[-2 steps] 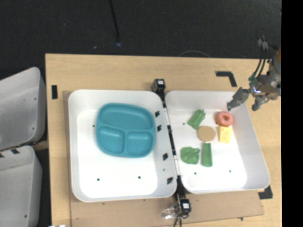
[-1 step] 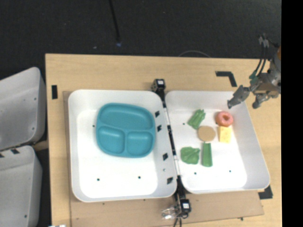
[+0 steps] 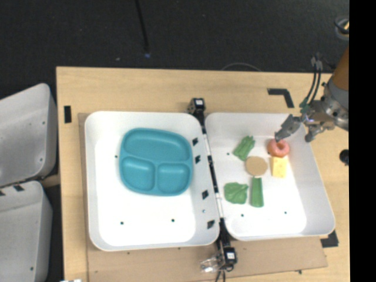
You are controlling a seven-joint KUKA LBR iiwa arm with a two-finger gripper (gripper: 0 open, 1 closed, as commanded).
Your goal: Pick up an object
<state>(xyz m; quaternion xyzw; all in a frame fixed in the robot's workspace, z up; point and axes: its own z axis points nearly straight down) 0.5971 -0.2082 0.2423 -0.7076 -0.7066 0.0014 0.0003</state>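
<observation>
Camera view, from above and at a slant: stock of what lies under me.

Surface (image 3: 141, 90): pale wood, carrying two shallow white bins side by side.

Left bin (image 3: 100, 216): one teal divided plate (image 3: 156, 161), three compartments, lying flat. Not my target.

Right bin (image 3: 305, 216): six small items clustered in the upper half.
- Red-pink round piece, likely a toy fruit (image 3: 279, 148), nearest the far right wall.
- Yellow block (image 3: 279, 168), just below it, touching or nearly so.
- Tan disc (image 3: 256, 165), just left of the yellow block.
- Green leafy piece (image 3: 244, 147), up and left of the disc.
- Green leafy piece (image 3: 235, 192), below and left of the disc.
- Green stick (image 3: 257, 192), upright in the view, just below the disc.

My fingers (image 3: 295, 128): over the upper right corner of the right bin, spread apart with a clear gap, holding nothing. One tip hangs just above the red-pink piece.

Step in hand, as I judge it: descent onto the red-pink piece. To do it well I should centre the gap on the piece rather than let one tip land on it, turn so my closing line runs clear of the yellow block, go down until the tips straddle its widest part, then close gently. Round shape may roll; the nearby wall leaves little room on that side.
</observation>
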